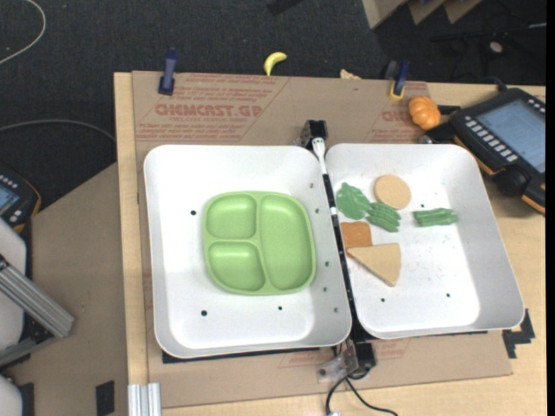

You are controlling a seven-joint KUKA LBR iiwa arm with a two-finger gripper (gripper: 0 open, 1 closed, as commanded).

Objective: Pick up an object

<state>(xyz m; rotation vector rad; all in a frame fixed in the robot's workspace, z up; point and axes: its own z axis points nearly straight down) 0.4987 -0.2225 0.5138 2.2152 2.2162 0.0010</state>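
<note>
**Right bin holds the pieces; fingers can't be judged**

Right now you have the pickable things clustered in the right bin (486, 232): a tan round disc (392, 191), two green leafy pieces (352, 200) (384, 217) just left of it, a green strip (434, 217) apart to the right, and an orange-brown square (355, 234) touching a tan wedge (380, 261). Your left bin (169, 232) carries a green divided plate (258, 242). You cannot tell the state of the fingers.

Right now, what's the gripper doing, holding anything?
Gripper: not in view, so its state cannot be told. Nothing looks lifted; the wedge piece lies in the right bin.
</note>
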